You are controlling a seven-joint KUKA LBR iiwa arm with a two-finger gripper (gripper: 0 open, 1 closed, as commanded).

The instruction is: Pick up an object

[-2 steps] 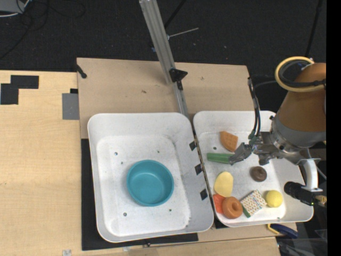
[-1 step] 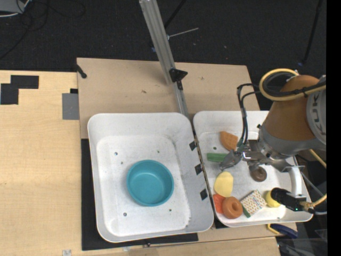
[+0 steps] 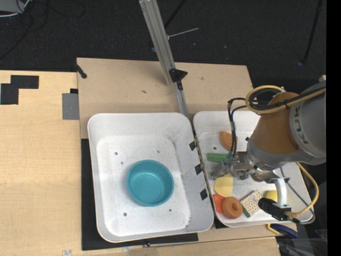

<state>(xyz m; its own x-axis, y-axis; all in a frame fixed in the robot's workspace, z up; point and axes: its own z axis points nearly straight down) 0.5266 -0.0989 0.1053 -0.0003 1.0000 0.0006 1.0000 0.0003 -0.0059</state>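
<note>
My gripper point(image 3: 226, 168) is low inside the right bin point(image 3: 210, 122), near its left wall. It sits among small objects: a green stick-like piece point(image 3: 216, 157) just above it, a pale yellow piece point(image 3: 224, 186) just below it and an orange piece point(image 3: 227, 139) further back. Toward the front lie an orange ring point(image 3: 233, 207), a small red piece point(image 3: 218, 199), a beige checkered piece point(image 3: 250, 202) and a yellow piece point(image 3: 270, 195). The wrist and its orange band point(image 3: 273, 129) hide the bin's middle right.
The left bin point(image 3: 106, 129) holds a teal bowl point(image 3: 150, 182) near its centre. A slanted metal rail point(image 3: 160, 36) rises from the bench behind the two bins. A black part point(image 3: 273, 209) and cables point(image 3: 306, 188) hang by the right bin's front right corner.
</note>
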